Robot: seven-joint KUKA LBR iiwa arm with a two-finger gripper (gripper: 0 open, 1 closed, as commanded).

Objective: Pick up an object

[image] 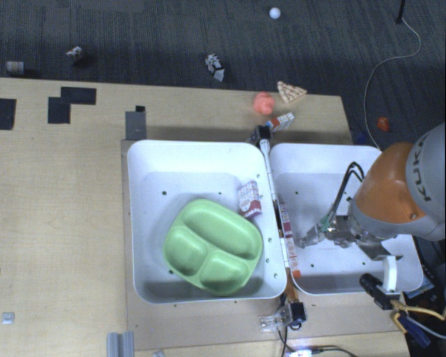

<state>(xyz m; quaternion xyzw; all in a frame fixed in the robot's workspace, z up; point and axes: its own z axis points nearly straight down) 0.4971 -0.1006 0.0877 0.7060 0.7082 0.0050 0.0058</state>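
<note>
Near edge of the worktop (63, 230): a small black connector with wires (296, 312) sits just below the gap between the two bins, and a clear plastic bit (270, 322) lies just left of it.

Left bin (139, 230): green divided tray (212, 245) lies in it, three compartments up, tilted, filling most of the near half. Small red-and-white packet (249, 198) just beyond the tray's far right corner, close to the bin's right wall, looks to touch the tray rim. That packet and the tray are the only candidates to pick, both in the left bin.

Right bin (306, 174): the arm (397, 195) comes in from the right, orange band over the bin's right half. Claw (311, 236) is low over the bin floor, pointing left toward the divider, near the bin's left wall. Can't tell how far apart the tips are, too small and blurred. Nothing visible in it. A black cable (346, 183) loops from the wrist up over the bin.

Along the divider between bins: thin strip with red-and-white markings (284, 233).

Far side, past the bins: a small tube or marker (281, 123) at the top of the divider, a pink ball (263, 104) just beyond it, a tan wedge-shaped piece (291, 92) right of the ball. Dark cutouts (66, 103) in the worktop at far left.

Floor beyond the worktop: a white ball (274, 12), a small black-and-white object (215, 66), and an orange bit (382, 124) off to the right.
</note>
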